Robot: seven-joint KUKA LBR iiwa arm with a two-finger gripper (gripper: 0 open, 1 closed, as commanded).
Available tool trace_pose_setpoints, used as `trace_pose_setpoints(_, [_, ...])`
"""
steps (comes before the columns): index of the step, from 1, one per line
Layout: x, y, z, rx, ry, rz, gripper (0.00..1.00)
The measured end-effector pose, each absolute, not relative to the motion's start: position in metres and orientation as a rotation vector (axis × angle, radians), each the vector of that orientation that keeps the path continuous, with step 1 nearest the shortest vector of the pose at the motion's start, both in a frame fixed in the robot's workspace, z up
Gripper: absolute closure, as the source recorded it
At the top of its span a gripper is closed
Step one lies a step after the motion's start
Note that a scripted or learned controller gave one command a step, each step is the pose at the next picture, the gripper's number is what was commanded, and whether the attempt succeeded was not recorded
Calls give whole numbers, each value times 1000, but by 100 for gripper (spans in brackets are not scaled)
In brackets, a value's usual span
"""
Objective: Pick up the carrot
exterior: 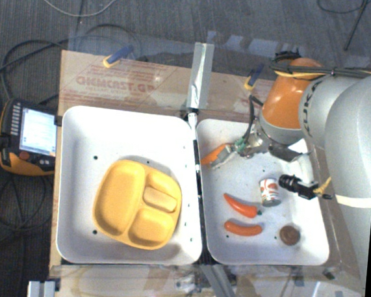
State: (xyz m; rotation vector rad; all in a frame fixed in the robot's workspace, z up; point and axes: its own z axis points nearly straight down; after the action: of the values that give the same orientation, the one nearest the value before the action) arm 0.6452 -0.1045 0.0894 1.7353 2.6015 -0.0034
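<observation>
- Over the right bin, near its upper-left corner, I saw the gripper reaching down from the grey arm, whose orange band sat just above the wrist.
- At the fingertips lay the carrot, a short orange piece tilted against the bin's left wall; it looked to be touching or just beside the fingers, but I could not tell whether it sat between them.
- How far the gripper stood apart I could not tell either; the wrist and its green fittings hid too much.
- Lower in the same bin I counted a curved red-orange pepper-like piece and, just below it, a sausage-shaped orange one, the two near each other but apart.
- To their right stood a small red-and-white can, tilted, and below that a round brown disc near the bin's lower-right corner.
- A black fitting with a yellow tag stuck out from the arm just beside the can.
- Across the divider, the left bin held a yellow compartment tray, lying at a slant in the middle.
- Off the bench to the far left, a handheld control pendant with a lit screen lay on the floor among black cables.
</observation>
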Motion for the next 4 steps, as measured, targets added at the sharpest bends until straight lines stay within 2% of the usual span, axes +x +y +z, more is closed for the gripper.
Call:
trace_pose_setpoints(1, [647, -105, 98, 1731, 2603, -1, 100])
trace_pose_setpoints(2, [669, -69, 181, 2200, 2243, -10, 100])
trace_pose_setpoints(3, [668, -104, 95, 2467, 1949, -9, 100])
trace_pose_setpoints(4, [668, -81, 181, 2713, 1583, -14, 100])
